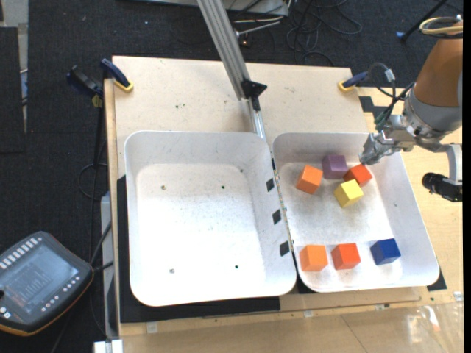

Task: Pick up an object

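Orange-red small cube (360,173) in right white bin (412,219), ungrasped; tool (372,151) just beside it, grip state indiscernible; pickup pending.

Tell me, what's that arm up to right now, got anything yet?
Gripper low at right bin's far edge, grip unclear. Nearest: red-orange cube, with purple cube and yellow cube crowding close.

Two bins sit side by side on the bench (309,98). The left bin (147,153) adjoins the right bin (412,219), which holds seven blocks: a far cluster of four (335,166) and a near row of three (346,256). The end effector (372,151) hangs just right of the far cluster.
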Robot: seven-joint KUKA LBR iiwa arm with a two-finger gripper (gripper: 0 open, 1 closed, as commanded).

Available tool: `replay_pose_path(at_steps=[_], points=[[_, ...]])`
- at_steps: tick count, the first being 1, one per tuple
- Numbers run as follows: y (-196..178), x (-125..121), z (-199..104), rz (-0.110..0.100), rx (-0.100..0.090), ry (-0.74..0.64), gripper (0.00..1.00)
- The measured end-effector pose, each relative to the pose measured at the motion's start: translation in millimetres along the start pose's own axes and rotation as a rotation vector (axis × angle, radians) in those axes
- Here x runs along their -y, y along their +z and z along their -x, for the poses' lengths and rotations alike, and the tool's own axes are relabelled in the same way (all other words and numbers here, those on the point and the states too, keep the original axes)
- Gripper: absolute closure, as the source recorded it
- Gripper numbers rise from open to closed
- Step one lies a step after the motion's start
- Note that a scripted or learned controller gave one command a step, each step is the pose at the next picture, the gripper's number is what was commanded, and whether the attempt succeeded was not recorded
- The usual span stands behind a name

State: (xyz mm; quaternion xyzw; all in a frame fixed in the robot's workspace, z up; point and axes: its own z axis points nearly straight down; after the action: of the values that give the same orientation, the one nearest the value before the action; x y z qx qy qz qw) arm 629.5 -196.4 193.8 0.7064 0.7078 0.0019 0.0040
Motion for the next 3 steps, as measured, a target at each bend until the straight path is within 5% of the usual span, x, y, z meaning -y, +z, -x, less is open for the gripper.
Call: replay_pose_path(at_steps=[1, 3], points=[[-7.0, -1.0, 0.0, -0.005, -0.002, 0.0, 1.0], [-8.4, 15.9, -97.9, -0.01, -0.006, -0.005, 1.0]])
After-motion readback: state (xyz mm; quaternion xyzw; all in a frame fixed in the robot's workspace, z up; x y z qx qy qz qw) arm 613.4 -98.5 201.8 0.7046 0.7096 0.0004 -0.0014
